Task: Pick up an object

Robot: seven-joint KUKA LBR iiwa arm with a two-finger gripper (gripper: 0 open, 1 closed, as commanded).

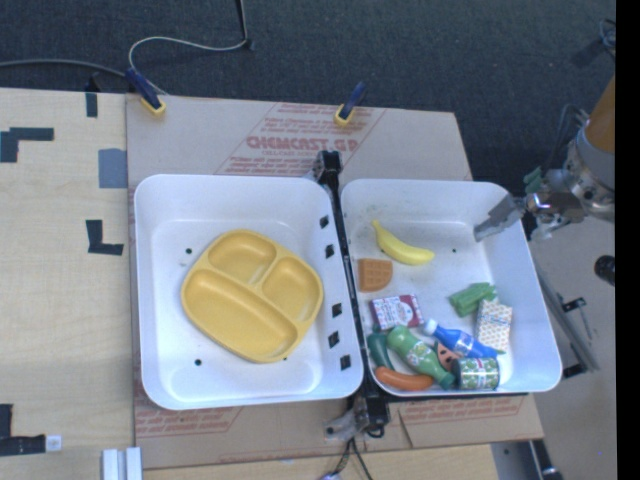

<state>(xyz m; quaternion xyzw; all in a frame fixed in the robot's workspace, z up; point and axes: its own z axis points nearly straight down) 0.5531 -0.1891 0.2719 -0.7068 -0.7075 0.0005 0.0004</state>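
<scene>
Gripper (510, 218) hangs over the right rim of the right bin (545, 313); I cannot tell the state of its jaws, and nothing is seen between them. Below in this bin lie a banana (402, 245), a green bottle (415, 352) and a can (478, 372). The left bin (160, 298) holds a yellow tray (251, 294).

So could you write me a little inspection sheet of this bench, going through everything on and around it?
Surface: cardboard sheet on a wooden bench, bearing left bin and right bin.
Job's things: banana, orange wafer, green bottle, blue bottle, can, cartons and a hot dog in the right bin.
Clutter: yellow divided plate in the left bin.
Grippers: gripper above the right bin's upper right rim, holding nothing.
Cables: one cable crossing the dark floor.
Surroundings: two yellow-blue clamps, dark carpet.
</scene>
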